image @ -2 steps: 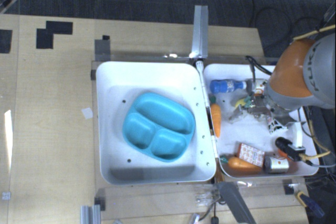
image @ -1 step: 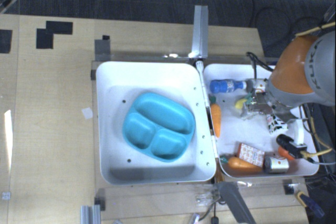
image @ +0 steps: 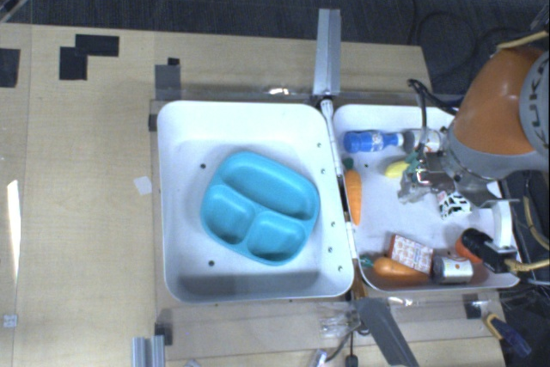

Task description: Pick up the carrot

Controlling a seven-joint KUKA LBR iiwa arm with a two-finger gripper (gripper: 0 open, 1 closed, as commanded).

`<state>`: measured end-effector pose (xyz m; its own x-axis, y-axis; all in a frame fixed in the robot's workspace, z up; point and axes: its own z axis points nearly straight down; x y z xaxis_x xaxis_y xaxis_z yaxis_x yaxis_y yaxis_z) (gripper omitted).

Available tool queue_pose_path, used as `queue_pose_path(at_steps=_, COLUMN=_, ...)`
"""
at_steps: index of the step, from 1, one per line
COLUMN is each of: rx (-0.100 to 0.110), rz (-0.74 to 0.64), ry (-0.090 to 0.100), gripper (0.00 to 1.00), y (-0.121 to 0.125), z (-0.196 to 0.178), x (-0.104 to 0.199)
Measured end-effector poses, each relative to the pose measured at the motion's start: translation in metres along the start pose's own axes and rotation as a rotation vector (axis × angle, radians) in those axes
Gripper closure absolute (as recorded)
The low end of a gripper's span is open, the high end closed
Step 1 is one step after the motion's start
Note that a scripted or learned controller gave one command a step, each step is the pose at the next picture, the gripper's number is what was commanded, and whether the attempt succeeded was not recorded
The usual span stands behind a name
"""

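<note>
The carrot (image: 352,195) lies in the right bin (image: 378,241), lengthwise against its left wall, beside the divide from the left bin (image: 180,211). The pincer (image: 418,176) hovers over the middle of the right bin, apart from the carrot; whether it is open or closed I cannot tell. A bottle (image: 371,141) lies near the bin's far edge. A blue tray (image: 258,207) sits in the left bin's middle.

A divided tray (image: 258,206) lies in the left bin (image: 176,185); the carrot (image: 352,195) lies along the right bin's (image: 378,223) left wall.
</note>
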<state>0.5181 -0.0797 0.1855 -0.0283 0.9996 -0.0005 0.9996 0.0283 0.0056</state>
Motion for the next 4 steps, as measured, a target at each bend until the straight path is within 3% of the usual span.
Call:
queue_pose_path(at_steps=1, rx=0.001, rz=-0.088, ry=0.001, gripper=1.0, y=-0.028, z=-0.032, x=0.053)
queue_pose_path(at_steps=2, rx=0.0, rz=0.009, ry=-0.001, gripper=1.0, y=-0.03, z=-0.029, x=-0.016)
queue_pose_path(at_steps=3, rx=-0.001, rz=-0.149, ry=-0.002, gripper=1.0, y=0.023, z=-0.009, x=-0.07)
queue_pose_path(at_steps=4, rx=-0.003, rz=-0.229, ry=-0.003, gripper=1.0, y=0.041, z=-0.021, x=-0.096)
